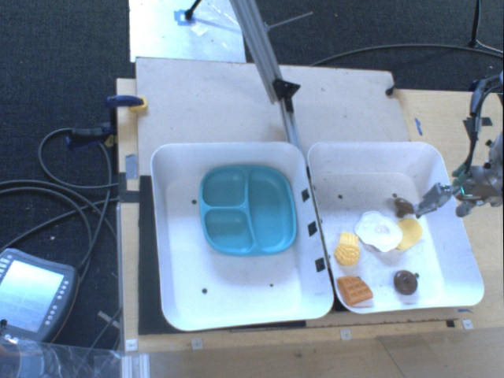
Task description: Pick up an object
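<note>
The right bin (370,164) holds several toy foods: a white fried egg (378,231), a yellow slice (410,233) tucked against the egg's right side, a ridged yellow piece (347,249), an orange waffle-like block (355,290), a round brown piece (405,282) and a small brown piece (403,206). My gripper (431,201) reaches in over the bin's right wall, low and just right of the small brown piece. Nothing is visibly held in it.
The left bin (177,282) carries a blue divided plate (248,209). A metal pole (264,50) slants down to the wall between the bins. Cables and a pendant (31,290) lie left of the bench.
</note>
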